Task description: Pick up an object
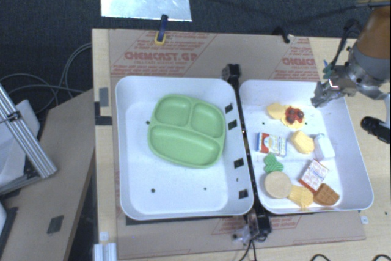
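Observation:
The right bin [348,131] holds several small toy food items: a yellow piece with a red topping [287,113], a red-and-white packet [272,144], a yellow block [302,142], a green piece [272,163], a round tan biscuit [277,184], a red-and-white wrapper [313,175] and a brown waffle [327,195]. My gripper [322,96] hangs over the bin's far right corner, above and to the right of the red-topped piece. Nothing shows between its fingers.
The left bin [131,131] carries a green divided plate [186,131]. A black divider with clips [239,131] runs between the bins. The arm's wrist with its orange band [372,46] stands over the right edge. Cables trail across the back.

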`<state>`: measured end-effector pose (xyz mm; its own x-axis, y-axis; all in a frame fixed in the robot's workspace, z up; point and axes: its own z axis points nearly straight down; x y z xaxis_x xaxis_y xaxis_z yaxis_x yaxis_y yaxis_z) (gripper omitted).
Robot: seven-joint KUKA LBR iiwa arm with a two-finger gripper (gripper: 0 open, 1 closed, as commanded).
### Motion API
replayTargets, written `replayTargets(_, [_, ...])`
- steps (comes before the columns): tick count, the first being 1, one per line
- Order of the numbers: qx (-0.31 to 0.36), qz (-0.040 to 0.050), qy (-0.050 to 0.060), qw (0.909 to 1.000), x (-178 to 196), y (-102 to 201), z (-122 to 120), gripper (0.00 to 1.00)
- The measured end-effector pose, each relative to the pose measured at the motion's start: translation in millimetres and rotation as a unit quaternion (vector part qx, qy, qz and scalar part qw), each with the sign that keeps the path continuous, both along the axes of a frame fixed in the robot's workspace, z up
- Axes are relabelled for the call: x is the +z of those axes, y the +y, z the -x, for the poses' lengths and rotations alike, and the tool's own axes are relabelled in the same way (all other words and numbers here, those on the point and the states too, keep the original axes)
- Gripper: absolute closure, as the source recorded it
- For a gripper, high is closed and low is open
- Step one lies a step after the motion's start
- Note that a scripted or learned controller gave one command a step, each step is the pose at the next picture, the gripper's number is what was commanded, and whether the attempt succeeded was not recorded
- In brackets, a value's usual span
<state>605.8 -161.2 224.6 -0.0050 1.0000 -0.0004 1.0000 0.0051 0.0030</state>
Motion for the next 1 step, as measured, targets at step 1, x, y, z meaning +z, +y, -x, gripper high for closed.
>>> replayTargets(1, [0.001, -0.0001, 0.000, 1.0000, -9.0, 53.1, -16.5, 1.00])
